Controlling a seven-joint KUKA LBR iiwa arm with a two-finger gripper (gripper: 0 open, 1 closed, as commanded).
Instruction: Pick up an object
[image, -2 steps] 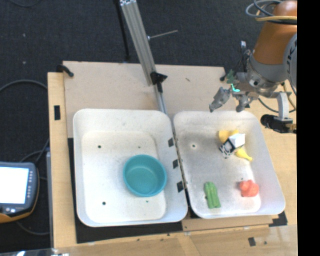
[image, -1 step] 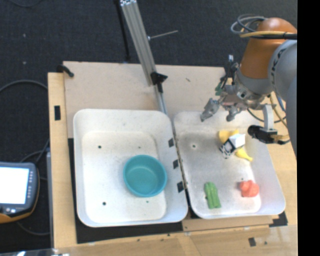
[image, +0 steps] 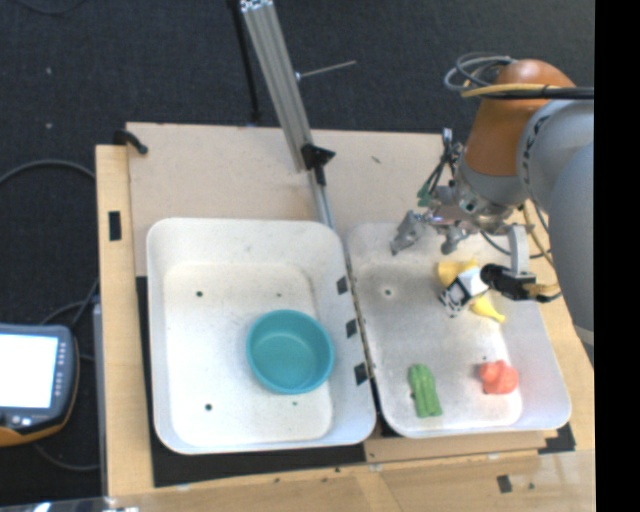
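Two white bins (image: 200, 240) sat on brown wood. Spread fingers of the gripper (image: 432, 232) hung empty, just left of the yellow toy (image: 462, 280); it might bump it away.

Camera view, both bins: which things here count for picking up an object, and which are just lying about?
For the job:
- hand, above the right bin's far end
- yellow toy
- green object
- orange-red object
- teal bowl
- right bin and left bin, which hold them

Just lying about:
- metal pole
- screened pendant
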